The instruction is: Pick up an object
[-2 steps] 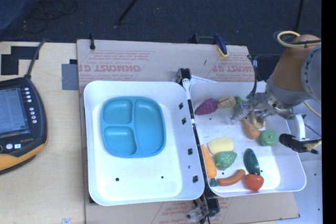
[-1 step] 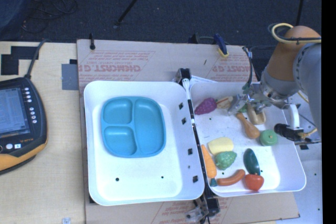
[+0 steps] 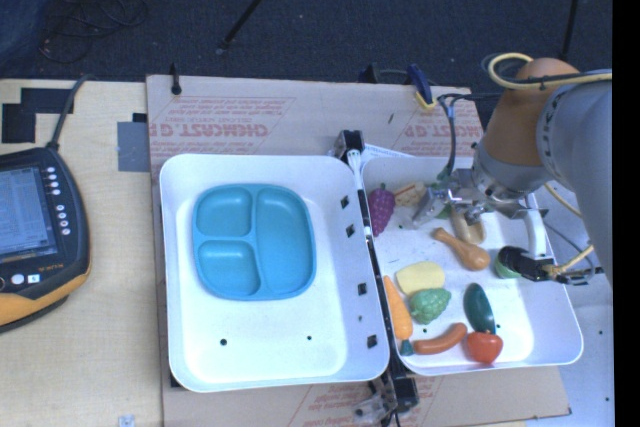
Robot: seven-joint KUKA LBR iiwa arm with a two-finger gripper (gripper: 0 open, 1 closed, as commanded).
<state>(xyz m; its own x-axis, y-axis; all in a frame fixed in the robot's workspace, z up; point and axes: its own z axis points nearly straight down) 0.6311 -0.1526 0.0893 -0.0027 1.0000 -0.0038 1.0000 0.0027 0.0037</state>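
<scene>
Divided tray in left bin; toy food seemingly right.

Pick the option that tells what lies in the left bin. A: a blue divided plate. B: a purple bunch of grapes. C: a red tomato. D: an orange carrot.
A: the blue divided plate sits in the left bin, while the tomato, carrot and grapes all lie in the right bin.

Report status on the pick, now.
Gripper low over right bin, far end. Nothing seen held. Toy food crowded below: drumstick, grapes.
</scene>
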